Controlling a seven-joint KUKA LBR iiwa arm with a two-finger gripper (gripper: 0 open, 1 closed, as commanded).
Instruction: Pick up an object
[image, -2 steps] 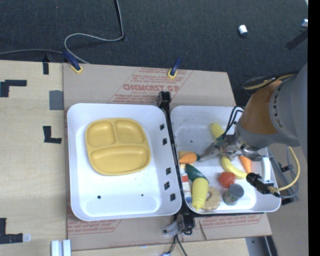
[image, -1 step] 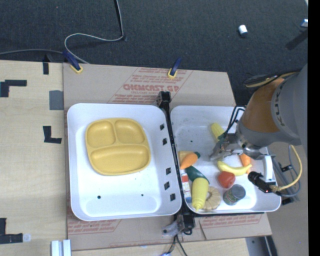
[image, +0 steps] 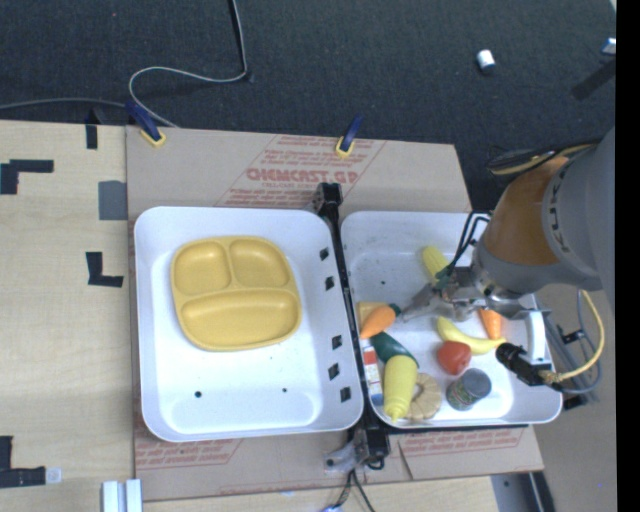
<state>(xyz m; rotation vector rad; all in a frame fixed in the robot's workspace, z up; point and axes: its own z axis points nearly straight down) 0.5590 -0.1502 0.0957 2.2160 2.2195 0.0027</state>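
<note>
Two white bins, with the arm's jaws (image: 432, 297) low in the right bin (image: 400, 250), their state impossible to tell.

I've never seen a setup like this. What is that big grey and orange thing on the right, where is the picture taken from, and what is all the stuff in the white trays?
The grey and orange thing is a robot arm, reaching in from the right. Its tip, the end effector, is for grasping. One fixed camera looks down at a slant on the bench. Two shallow white bins sit side by side. The left bin holds a yellow divided plate. The right bin holds toy food: a carrot, a banana, a tomato, a yellow bottle and a small tin. The end effector hovers low over that pile, beside the carrot. I cannot tell whether it has gripped anything.
</note>
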